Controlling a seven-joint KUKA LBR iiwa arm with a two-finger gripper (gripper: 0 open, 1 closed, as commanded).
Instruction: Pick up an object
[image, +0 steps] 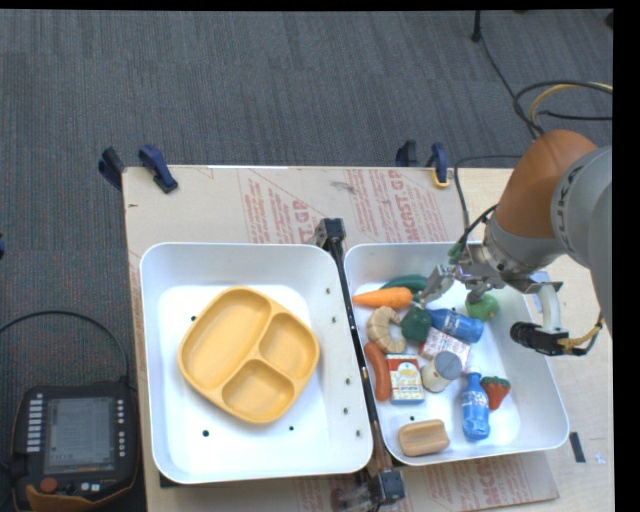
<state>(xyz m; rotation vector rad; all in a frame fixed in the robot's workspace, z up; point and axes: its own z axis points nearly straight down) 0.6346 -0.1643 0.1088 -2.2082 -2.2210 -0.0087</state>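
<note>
Two shallow white plastic bins sit side by side on a cardboard-topped tabletop (290, 200). The left bin (160, 270) carries one smooth yellow plastic plate (249, 354) with three rounded compartments, and bare white floor rings the plate on every side.

The right bin (545, 425) is crowded with small toy foods — one orange carrot (383, 297), one red sausage (377, 370), one tan bread loaf (423, 437) at the near edge, one small printed carton (405, 380), one red strawberry (495, 390), two blue bottles (475, 407) and a round green fruit (482, 306). They bunch toward the bin's left and middle; its near right corner has open floor.

The grey arm with its orange band (535, 190) reaches in from the right, and the tool (447, 277) hangs over the far part of the heap, just beside the carrot's tip. Whether it is clenched or released I cannot tell.
</note>
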